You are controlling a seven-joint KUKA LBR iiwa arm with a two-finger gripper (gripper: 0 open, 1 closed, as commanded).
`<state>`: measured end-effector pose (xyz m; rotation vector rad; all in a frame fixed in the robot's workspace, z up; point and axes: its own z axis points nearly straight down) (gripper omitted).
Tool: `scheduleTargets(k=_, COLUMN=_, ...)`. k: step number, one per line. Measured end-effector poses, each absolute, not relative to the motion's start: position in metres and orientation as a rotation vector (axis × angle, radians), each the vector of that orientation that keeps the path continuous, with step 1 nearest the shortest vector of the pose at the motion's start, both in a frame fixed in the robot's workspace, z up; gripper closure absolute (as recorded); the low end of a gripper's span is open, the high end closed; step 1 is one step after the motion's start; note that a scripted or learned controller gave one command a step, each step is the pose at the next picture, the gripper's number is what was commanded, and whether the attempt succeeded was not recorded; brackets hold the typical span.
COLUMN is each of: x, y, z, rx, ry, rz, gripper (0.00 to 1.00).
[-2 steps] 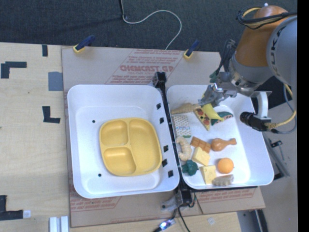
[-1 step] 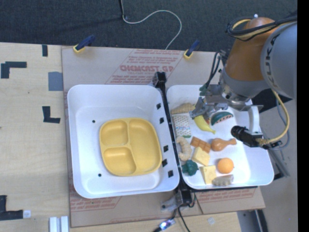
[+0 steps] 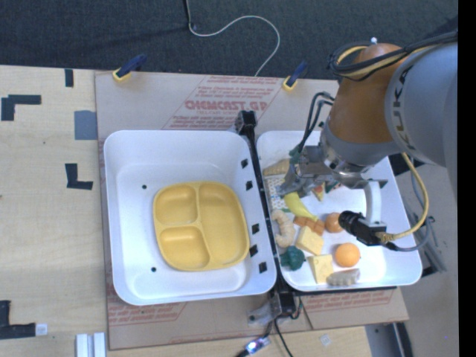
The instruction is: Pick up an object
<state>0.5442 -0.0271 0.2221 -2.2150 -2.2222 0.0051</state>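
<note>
Arm: grey KUKA with the orange band, reaching in from the right, hanging over the right bin [image 3: 401, 274]
Gripper [image 3: 306, 178]: low over the toy food; honestly can't tell its state
Right bin: banana [image 3: 299, 206] just below the gripper, cheese wedges [image 3: 311, 238], an orange [image 3: 346, 255], green piece [image 3: 292, 258]
Left bin [image 3: 126, 162]: yellow divided plate [image 3: 201, 224] sitting in the middle

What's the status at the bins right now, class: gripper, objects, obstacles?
Gripper low over right bin, fingers hidden. Toy food pile beneath, banana nearest, nothing seen gripped. Yellow tray alone in left bin.
</note>
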Motion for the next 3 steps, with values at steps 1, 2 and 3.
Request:
scheduleTargets(k=1, x=0.509, y=0.026, z=0.222, rx=-2.211, ry=-2.224, rz=0.004, gripper=1.00)
scheduleTargets(k=2, x=0.510, y=0.013, z=0.219, rx=-2.219, ry=-2.221, rz=0.005, gripper=1.00)
scheduleTargets(k=3, x=0.514, y=0.026, z=0.230, rx=-2.218, ry=-2.223, rz=0.002, gripper=1.00)
